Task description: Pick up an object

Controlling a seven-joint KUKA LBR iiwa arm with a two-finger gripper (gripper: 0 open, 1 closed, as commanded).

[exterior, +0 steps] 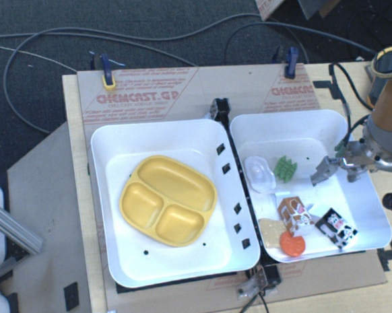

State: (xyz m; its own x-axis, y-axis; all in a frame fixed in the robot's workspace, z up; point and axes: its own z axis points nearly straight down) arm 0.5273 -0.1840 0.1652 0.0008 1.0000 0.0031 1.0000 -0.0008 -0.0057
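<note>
One yellow tray (168, 199) in left bin (111, 193), five items in right bin (368, 203), jaws' state unclear

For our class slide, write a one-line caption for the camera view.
Gripper poised over the right bin of small objects; yellow divided plate in the left bin.

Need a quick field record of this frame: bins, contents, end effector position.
left bin: holds yellow divided tray
right bin: holds clear cup, green item, brown carton, orange-red ball, black-and-white item
end effector: over the right bin's right side, right of the green item
held: nothing seen between its fingers
</note>
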